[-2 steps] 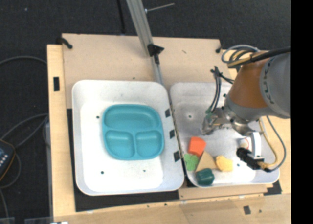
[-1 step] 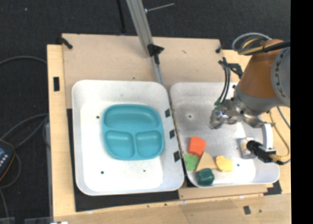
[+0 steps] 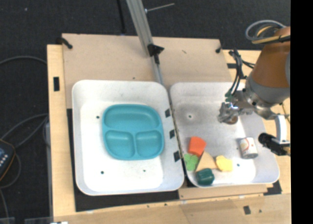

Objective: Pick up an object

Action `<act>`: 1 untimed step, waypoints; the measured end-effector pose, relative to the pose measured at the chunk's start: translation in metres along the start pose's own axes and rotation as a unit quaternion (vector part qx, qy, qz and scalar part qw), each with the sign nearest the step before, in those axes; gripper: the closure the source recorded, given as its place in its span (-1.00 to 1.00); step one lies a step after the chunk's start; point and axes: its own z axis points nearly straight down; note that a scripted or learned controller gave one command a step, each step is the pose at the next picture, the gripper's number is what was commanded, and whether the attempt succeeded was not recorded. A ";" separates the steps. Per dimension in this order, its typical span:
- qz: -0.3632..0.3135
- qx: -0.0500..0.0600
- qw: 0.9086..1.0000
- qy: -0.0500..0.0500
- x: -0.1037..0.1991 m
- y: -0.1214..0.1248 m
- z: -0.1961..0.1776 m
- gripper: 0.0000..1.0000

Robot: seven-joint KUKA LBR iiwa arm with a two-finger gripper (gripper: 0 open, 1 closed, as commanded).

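Hovering over the right bin (image 3: 195, 101), the gripper (image 3: 228, 114), finger state indiscernible, carries nothing visible; the orange block (image 3: 196, 145) lies unpicked.

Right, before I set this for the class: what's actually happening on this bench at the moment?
A robot arm reaches in from the right, its gripper over the right bin. Nothing is visibly held. Near that bin's front edge lie an orange block, a green piece, a tan wedge, a yellow piece, a dark green piece and a small can. The left bin holds a teal divided plate. No pick has happened yet.
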 end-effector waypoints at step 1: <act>-0.002 0.000 1.000 0.000 -0.009 0.002 -0.047 1.00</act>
